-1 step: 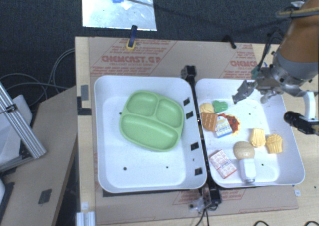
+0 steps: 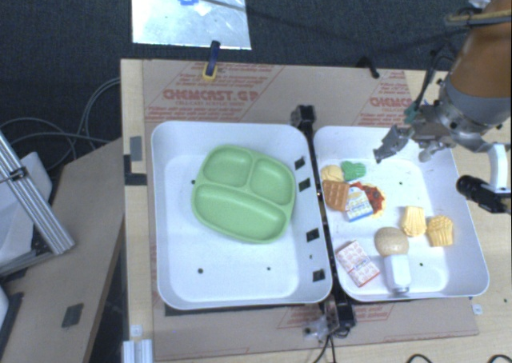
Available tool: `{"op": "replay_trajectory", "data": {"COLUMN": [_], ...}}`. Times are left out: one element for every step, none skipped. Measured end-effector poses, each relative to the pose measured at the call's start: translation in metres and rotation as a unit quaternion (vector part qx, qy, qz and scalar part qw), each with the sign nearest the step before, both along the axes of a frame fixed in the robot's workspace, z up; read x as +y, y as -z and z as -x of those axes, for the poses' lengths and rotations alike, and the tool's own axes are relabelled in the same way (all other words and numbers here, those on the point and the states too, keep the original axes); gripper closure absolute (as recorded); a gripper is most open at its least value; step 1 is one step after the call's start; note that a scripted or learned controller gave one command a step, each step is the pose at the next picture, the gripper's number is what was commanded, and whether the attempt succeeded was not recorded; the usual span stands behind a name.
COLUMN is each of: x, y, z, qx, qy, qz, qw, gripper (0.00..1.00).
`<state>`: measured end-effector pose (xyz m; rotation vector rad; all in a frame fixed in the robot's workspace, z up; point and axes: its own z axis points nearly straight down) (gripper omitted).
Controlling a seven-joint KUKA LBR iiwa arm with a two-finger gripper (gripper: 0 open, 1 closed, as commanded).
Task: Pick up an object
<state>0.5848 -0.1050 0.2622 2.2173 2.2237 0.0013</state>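
where 2 bins (image 2: 240, 293) sit, 1 green tray (image 2: 242, 193), fingers (image 2: 390, 145) spread, holding nothing

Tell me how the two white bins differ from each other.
The left bin holds one thing, a green divided plate, while the right bin holds a scatter of small toy foods and packets. The gripper hangs above the right bin's far side; nothing hangs above the left bin. The left bin's floor is mostly covered by the plate; the right bin's far part is bare. Both are shallow, white and set side by side.
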Motion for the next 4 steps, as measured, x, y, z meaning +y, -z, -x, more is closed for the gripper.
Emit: {"op": "replay_trajectory", "data": {"x": [-0.002, 0.008, 0.005, 0.006], "y": [0.062, 0.118, 0.153, 0.166], "z": [0.005, 0.001, -0.009, -0.018], "qx": [0.002, 0.003, -0.007, -0.012], "qy": [0.001, 0.000, 0.000, -0.001], "qz": [-0.0004, -0.0009, -0.0008, -0.0006], "qw": [1.0000, 1.0000, 1.0000, 0.9999], "gripper": [0.00, 0.00, 0.00, 0.00]}}
